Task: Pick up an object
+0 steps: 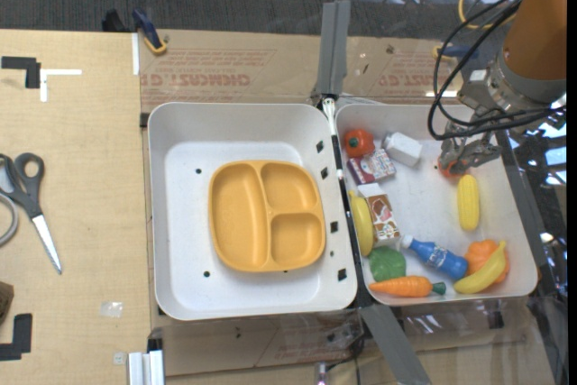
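The right bin (424, 194) holds several toy foods. A red tomato (359, 141), a white block (403, 149) and a red-and-white packet (374, 167) lie at its far left. A yellow corn cob (468, 202) lies right of the middle. Along the near side are a carrot (405, 287), a green piece (388, 264), a blue bottle (439, 257), an orange piece (482, 251) and a banana (485, 273). My gripper (469, 152) hangs low over the bin's far right, just above the corn. A small red object (448, 164) sits at its left tip; whether it is held is unclear.
The left bin (176, 194) holds a yellow divided plate (268, 215). A yellow piece (361, 225) and a brown-and-white carton (385, 220) lie by the wall between the bins. Scissors (34, 203) lie on the wooden bench at the left. Cables (451, 95) loop beside the arm.
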Available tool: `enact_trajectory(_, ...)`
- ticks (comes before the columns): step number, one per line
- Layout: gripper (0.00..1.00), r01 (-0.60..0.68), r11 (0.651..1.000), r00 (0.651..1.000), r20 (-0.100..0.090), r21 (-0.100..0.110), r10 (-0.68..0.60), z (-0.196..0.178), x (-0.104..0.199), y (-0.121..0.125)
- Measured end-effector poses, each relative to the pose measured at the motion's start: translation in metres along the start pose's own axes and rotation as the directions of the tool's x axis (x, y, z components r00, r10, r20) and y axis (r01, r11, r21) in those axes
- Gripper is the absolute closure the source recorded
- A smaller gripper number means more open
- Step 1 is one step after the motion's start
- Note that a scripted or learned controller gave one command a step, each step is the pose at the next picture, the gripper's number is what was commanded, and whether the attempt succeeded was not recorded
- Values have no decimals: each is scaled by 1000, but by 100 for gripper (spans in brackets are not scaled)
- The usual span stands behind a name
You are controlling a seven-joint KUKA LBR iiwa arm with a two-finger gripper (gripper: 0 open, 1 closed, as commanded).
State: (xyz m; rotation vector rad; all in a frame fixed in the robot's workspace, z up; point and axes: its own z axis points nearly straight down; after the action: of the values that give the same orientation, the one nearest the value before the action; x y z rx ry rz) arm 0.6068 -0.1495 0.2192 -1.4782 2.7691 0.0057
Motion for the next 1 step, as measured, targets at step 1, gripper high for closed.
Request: enact_trajectory(1, 100, -102, 995, 995, -3, -3, 102, 0, 20, 81)
